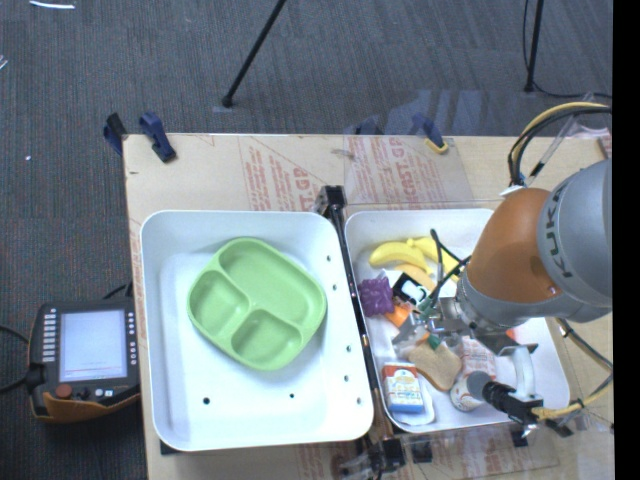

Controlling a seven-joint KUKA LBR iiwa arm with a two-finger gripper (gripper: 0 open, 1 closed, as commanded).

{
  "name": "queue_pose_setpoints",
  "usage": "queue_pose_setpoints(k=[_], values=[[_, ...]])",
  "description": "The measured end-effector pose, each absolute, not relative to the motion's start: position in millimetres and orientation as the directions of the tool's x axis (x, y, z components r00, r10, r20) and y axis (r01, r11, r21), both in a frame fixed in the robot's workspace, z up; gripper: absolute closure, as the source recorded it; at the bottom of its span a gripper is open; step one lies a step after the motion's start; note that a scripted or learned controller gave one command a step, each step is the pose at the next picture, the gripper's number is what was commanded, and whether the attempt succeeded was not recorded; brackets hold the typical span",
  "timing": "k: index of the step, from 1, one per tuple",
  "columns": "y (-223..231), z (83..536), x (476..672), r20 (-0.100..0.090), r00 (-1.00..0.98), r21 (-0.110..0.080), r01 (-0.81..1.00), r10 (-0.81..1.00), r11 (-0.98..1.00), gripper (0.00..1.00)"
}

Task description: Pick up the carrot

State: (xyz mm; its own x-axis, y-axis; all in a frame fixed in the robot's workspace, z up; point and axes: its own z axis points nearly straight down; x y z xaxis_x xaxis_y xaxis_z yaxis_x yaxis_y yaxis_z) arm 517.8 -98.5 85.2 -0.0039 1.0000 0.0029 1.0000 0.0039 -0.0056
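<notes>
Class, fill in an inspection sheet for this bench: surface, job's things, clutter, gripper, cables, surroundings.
Surface: bench bearing left bin and right bin.
Job's things: orange piece, probably the carrot, in right bin.
Clutter: green plate in left bin; banana, purple toy, carton, bread slice in right bin.
Gripper: gripper low over right bin.
Cables: yellow-black loop.
Surroundings: pendant, tripod legs, clamps.

A pale green, three-compartment plastic plate (258, 304) with a smooth, softly matt finish sits in a shallow white bin (160, 368) of smooth plastic with a slight sheen. The brown cardboard-covered desk (250, 173) looks matt and papery, printed with red lettering. The robot arm (545, 248) has glossy orange and smooth grey casing. The dark grey carpeted floor (120, 58) looks rough and woven.
</notes>
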Motion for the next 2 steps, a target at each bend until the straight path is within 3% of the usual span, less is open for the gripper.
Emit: queue_pose_setpoints(k=[1, 2], values=[[-102, 93, 516.5, 0.005, 0.007, -0.010, 1.000, 1.000, -0.007, 1.00], [0, 187, 500.6, 0.002, 0.170, -0.004, 0.985, 0.985, -0.170, 1.00]])
